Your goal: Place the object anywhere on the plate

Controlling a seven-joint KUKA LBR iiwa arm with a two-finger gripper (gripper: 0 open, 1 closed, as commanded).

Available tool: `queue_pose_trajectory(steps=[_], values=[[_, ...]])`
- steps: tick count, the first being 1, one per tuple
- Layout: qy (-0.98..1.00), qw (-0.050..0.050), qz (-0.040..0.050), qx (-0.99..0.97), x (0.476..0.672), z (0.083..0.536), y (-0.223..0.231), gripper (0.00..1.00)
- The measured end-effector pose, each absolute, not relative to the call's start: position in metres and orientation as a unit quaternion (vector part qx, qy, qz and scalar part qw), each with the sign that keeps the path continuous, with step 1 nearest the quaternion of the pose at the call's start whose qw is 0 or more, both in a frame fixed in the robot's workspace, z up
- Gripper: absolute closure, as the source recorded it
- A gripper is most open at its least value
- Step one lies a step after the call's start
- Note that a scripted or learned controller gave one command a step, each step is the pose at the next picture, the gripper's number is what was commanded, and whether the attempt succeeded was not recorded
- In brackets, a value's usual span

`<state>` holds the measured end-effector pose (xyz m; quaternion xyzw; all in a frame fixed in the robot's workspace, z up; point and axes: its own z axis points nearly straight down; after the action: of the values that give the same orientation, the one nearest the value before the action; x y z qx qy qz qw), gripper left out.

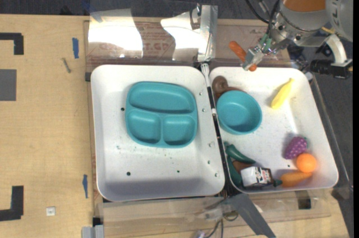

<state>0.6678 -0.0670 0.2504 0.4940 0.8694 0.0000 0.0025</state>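
The teal divided plate [161, 113] lies in the middle of the left bin [106, 85]. My gripper [255, 58] hangs over the back edge of the right bin [322, 136], above and to the right of the plate. A slim orange carrot-like object [237, 50] sits between its fingers. One end sticks out to the upper left and a small orange tip shows below the fingers. The object is in the air, well apart from the plate.
In the right bin a teal bowl [239, 111] stands beside a brown item [219, 84]. A yellow banana [282, 93], purple grapes [295, 147], an orange [306, 163], a carrot [293, 178], a small carton [255, 176] and a green item [235, 152] also lie there. Shiny plastic [151, 35] lies behind the left bin.
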Motion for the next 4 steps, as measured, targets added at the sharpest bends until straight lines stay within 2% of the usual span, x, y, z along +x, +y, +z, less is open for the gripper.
queue_pose_trajectory(steps=[1,2,3,4], values=[[0.86,0.003,0.0054,0.511,0.608,0.317,0.053,1.0],[0.851,-0.001,0.0003,0.525,0.583,0.295,0.126,1.0],[0.909,0.0,-0.0007,0.416,0.613,0.222,0.031,1.0],[0.912,0.003,0.0035,0.409,0.587,0.264,0.125,1.0]])
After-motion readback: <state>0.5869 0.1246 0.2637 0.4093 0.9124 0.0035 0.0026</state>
